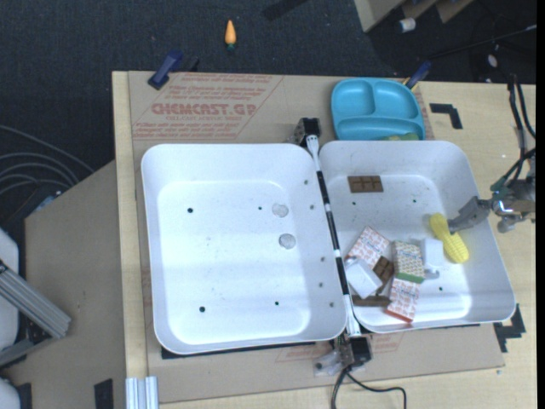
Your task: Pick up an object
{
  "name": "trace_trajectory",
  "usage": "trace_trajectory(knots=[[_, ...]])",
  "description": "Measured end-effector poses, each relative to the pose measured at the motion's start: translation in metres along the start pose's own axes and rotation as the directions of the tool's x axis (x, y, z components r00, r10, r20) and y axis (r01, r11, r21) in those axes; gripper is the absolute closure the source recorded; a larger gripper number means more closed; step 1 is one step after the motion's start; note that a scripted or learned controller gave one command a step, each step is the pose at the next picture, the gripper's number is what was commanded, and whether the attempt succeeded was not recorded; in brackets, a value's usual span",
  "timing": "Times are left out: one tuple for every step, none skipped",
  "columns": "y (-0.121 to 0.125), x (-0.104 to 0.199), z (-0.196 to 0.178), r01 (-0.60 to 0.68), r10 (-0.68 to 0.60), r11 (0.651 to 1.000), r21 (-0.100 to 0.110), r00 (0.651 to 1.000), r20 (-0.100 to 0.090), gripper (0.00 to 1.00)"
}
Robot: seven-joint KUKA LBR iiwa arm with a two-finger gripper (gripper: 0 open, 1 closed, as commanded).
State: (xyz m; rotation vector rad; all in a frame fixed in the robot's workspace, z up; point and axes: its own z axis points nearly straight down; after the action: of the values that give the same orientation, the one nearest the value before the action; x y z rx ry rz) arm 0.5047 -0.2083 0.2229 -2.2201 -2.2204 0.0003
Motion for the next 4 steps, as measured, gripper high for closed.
trace_trajectory(knots=[[0.02,0.005,0.134,0.0,0.0,1.0,-0.013,1.0,0.005,0.0],[0.02,0.005,0.124,-0.001,0.002,1.0,-0.014,1.0,0.006,1.0],[0.025,0.081,0.018,0.001,-0.001,1.0,-0.002,1.0,0.001,1.0],[-0.021,0.133,0.003,0.001,-0.001,1.0,0.002,1.0,-0.001,1.0]])
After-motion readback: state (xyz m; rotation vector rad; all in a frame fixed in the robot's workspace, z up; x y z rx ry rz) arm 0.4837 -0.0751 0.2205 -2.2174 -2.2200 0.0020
